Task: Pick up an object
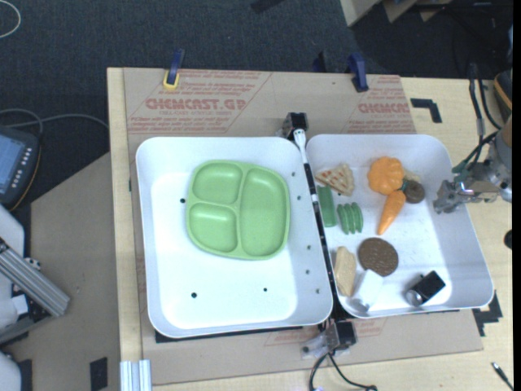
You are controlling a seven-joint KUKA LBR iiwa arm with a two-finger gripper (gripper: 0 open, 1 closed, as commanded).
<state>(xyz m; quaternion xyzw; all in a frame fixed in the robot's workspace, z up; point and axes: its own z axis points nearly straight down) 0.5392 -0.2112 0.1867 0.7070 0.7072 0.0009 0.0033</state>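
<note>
Approach stage, by the look of it — nothing is lifted. The gripper (450, 195) sits at the right edge of the frame, over the right rim of the right bin (468, 243), and whether it is open or closed cannot be told at this size; nothing shows in it. The pickable things all lie in the right bin, left of the gripper. Nearest are a small brownish lump (413, 191) and, touching it, an orange pepper-like piece (385, 174) with a carrot (391, 210) slanting down from beneath it. Further left: a tan wedge like a sandwich slice (336, 179), a green strip (326, 205) along the bin's left wall and a green pea-pod shape (350, 217) beside it. Lower down, a brown round cookie-like disc (378, 256), a pale bread-like piece (346, 269), a white object (365, 288) and a black-and-grey block (426, 287) near the lower right corner. The left bin (163, 292) holds a green divided plate (239, 210), flat in its upper middle. Likely next move — travel left into the bin, settle on one target, descend over it. The brownish lump is closest, but it crowds the pepper; the block and the disc stand freer and should handle more cleanly.
</note>
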